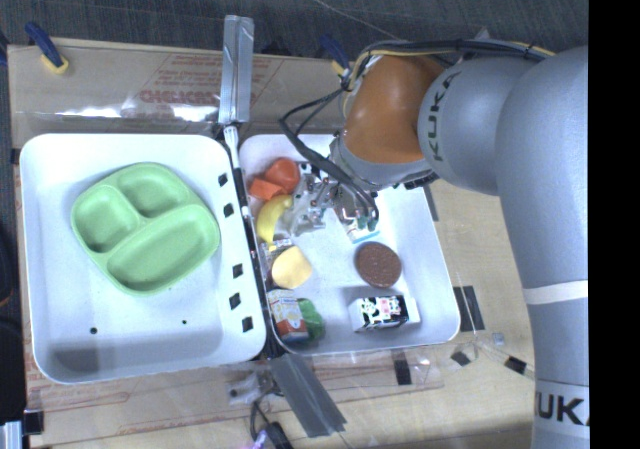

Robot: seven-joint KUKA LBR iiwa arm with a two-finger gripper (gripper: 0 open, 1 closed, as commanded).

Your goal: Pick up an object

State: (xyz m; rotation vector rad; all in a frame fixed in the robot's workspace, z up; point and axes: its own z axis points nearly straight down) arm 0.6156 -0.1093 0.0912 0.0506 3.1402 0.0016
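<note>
While the grey arm bends in from the right with its orange band uppermost, its gripper hangs low in the right bin, among an orange piece, a yellow piece and a brown disc. Wrist metal hides the jaws, so I cannot tell their state. A green divided plate lies in the left bin on the cardboard-covered bench.

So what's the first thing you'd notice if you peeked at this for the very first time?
Probably the big grey arm with its orange band, reaching in from the right over the right bin. Its gripper hangs low among small things there: a yellow lump, a brown disc and an orange piece. Next, the bright green divided plate lying in the left bin.
</note>
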